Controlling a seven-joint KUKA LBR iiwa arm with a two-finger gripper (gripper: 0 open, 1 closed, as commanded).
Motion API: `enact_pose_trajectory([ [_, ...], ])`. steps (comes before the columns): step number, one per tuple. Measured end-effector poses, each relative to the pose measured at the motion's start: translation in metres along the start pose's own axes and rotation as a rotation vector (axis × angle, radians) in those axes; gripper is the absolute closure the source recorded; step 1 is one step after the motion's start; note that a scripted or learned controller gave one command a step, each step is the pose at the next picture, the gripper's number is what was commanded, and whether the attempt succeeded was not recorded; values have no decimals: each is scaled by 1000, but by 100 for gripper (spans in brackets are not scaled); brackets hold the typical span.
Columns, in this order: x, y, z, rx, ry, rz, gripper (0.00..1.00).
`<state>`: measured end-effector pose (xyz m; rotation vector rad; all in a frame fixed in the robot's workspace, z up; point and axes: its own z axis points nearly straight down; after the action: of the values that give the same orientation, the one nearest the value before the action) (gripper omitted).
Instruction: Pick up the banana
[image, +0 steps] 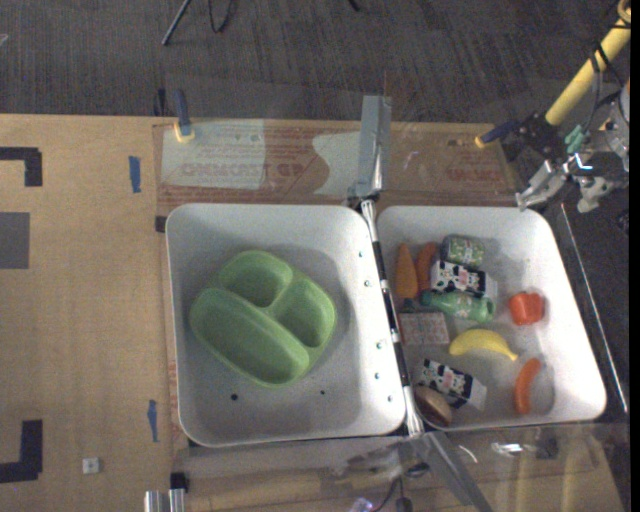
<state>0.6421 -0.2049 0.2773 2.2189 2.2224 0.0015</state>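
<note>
Banana (483, 346): small, yellow, curved, lying flat in the right bin (575, 300), ends pointing down. Gripper (548, 185) is hovering beyond the bin's far-right corner; claw state unclear.

Yellow link, black wrist, pale claw (556, 178), teal accents.

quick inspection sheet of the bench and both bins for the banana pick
surface: cardboard-covered bench bearing left bin and right bin side by side
job's things: banana lying in the right bin, apart from the gripper
clutter: green divided tray in the left bin; by the banana, orange carrot, green bottle, milk carton, red pepper
grippers: gripper above the right bin's far right corner, off the banana
cables: nothing seen
surroundings: dark carpet beyond the bench
</note>
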Motion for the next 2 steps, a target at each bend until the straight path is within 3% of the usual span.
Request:
enact_pose_trajectory([
  [1,-9,-53,148,1,0,-89,0],
  [2,3,-47,140,-2,-1,-93,0],
])
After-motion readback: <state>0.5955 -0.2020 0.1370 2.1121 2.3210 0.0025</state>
